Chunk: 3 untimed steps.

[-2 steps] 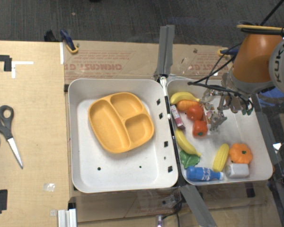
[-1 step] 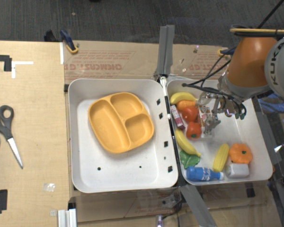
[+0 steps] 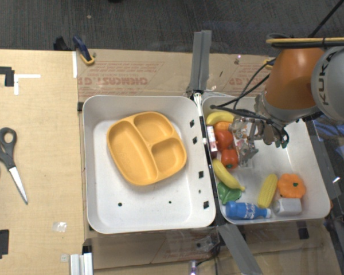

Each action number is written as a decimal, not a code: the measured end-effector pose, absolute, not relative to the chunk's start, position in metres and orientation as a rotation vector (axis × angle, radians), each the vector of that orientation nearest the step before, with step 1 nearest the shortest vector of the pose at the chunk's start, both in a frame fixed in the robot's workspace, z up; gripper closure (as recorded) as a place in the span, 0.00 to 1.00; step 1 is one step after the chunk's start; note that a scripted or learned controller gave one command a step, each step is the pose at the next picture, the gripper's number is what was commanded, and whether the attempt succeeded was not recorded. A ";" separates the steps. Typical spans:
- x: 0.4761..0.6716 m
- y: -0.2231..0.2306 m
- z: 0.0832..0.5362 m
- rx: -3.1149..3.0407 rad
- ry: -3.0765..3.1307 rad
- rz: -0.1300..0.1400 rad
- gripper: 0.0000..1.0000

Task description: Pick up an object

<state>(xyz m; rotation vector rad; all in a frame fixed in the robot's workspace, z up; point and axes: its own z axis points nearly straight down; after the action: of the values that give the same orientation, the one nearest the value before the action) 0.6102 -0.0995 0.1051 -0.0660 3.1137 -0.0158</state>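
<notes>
Scissors [image 3: 8,156] lie far left of the jaws on the bench, well apart. Left bin [image 3: 97,211] holds a yellow divided plate [image 3: 146,148], well left of the jaws. Cardboard [image 3: 132,76] behind the bins carries mirrored print, reads roughly "OKMCAS, CE", not fully legible. In the right bin [image 3: 315,193]: a banana [image 3: 219,117] up-left of the jaws, tomato [image 3: 223,137] just left, second red piece [image 3: 229,157] just below-left, another banana [image 3: 226,176] and green piece [image 3: 228,195] lower left, blue bottle [image 3: 246,212] below, label unreadable. Gripper [image 3: 247,145] hangs low over the bin beside the tomato; jaws' state cannot tell, too blurred. Corn [image 3: 268,189] below-right, orange pumpkin [image 3: 290,185] and grey block [image 3: 289,206] further right. Arm [image 3: 332,85] shows part of "KUKA".
</notes>
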 end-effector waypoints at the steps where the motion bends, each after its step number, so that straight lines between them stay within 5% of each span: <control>1: 0.607 -0.109 0.105 0.007 3.112 -0.004 0.00; 2: 0.590 -0.109 0.105 0.175 3.105 -0.006 0.00; 3: 0.594 -0.095 0.102 0.312 3.105 -0.003 0.00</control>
<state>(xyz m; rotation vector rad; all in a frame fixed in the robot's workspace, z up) 0.5944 -0.0948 0.1020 0.3122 3.1047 -0.0032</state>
